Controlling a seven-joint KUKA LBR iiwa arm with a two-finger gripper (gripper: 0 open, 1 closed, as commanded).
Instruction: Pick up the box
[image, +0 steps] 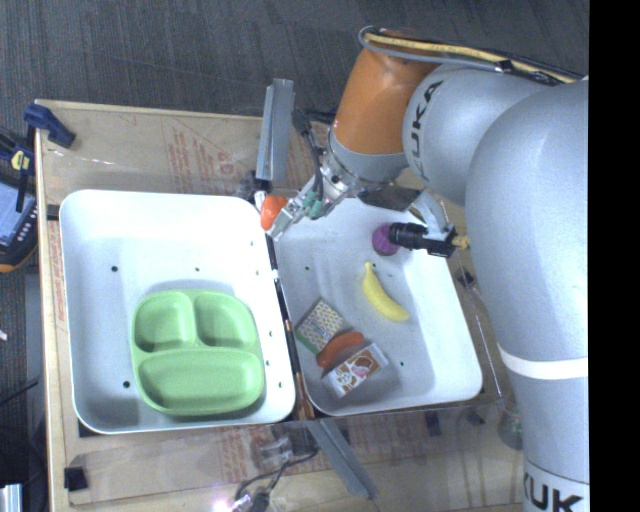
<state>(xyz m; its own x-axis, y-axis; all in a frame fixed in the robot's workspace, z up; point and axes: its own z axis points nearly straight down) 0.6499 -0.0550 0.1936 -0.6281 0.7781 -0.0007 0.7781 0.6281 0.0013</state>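
Lying near the front of the right bin (450, 375), the box (355, 371) sits well apart from the gripper (292, 212), which hangs over that bin's far left corner, close to the wall shared with the left bin (80, 300). An orange thing (271, 210) (too small to tell what it is) shows right at the gripper's tip, touching or just beside it, and whether it is actually being held cannot be told from this slanted view; the state of the gripper itself cannot be told either. The box is small, with a printed red and white face, tilted relative to the bin walls, and it touches a reddish sausage-shaped item (340, 347) just behind it. A patterned packet (320, 323) lies just beyond that, toward the dividing wall. A banana (383, 295) rests near the middle of the same bin, and a purple item (386, 240) sits farther back, under the arm (480, 130). A green divided plate (198, 353) with three compartments fills the front part of the left bin. Both bins stand side by side on a wooden bench (150, 150), and dark ribbed flooring (150, 50) shows beyond its far edge.
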